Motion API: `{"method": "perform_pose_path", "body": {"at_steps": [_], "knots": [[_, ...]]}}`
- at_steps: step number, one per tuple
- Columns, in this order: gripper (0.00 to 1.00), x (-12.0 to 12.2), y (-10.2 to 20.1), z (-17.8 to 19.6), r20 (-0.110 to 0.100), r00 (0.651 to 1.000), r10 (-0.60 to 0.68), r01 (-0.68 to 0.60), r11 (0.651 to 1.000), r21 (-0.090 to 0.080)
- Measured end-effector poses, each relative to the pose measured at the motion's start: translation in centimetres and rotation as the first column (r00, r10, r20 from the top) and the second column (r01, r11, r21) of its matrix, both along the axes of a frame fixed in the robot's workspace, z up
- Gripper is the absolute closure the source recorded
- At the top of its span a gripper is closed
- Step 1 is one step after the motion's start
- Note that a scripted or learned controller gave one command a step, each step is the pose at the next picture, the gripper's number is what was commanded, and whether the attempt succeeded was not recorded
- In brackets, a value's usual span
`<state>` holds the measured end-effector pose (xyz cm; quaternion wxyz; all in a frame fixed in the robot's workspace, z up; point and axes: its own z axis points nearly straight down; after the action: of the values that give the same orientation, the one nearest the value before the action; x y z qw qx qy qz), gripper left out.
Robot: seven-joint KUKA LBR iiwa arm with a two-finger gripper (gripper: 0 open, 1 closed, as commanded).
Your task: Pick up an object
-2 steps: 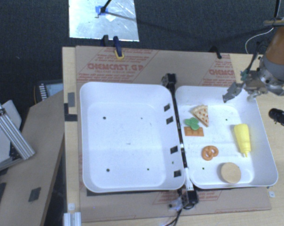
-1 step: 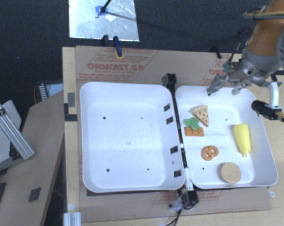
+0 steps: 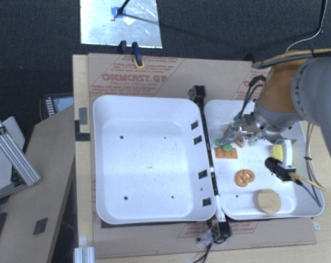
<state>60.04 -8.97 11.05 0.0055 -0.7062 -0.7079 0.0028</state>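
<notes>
Tan disc (image 3: 268, 200) (near pretzel (image 3: 244, 177))

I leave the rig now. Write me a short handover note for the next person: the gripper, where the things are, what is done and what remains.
Gripper: low in the right bin, at its far left part, just above the green piece. Nothing can be seen held.
Things: all lie in the right bin. The green piece lies against the orange flat block. The orange pretzel shape lies nearer the camera, and the tan round disc sits by the near rim.
Done: the approach to the green piece, as it seems.
Left: grasp one thing and lift it; the green piece is likely the nearest target.
</notes>
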Motion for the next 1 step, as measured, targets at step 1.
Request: {"method": "perform_pose_path", "body": {"at_steps": [1], "knots": [[0.0,2.16,0.74,-2.67,0.014,1.0,0.004,-0.003,1.0,-0.004]]}}
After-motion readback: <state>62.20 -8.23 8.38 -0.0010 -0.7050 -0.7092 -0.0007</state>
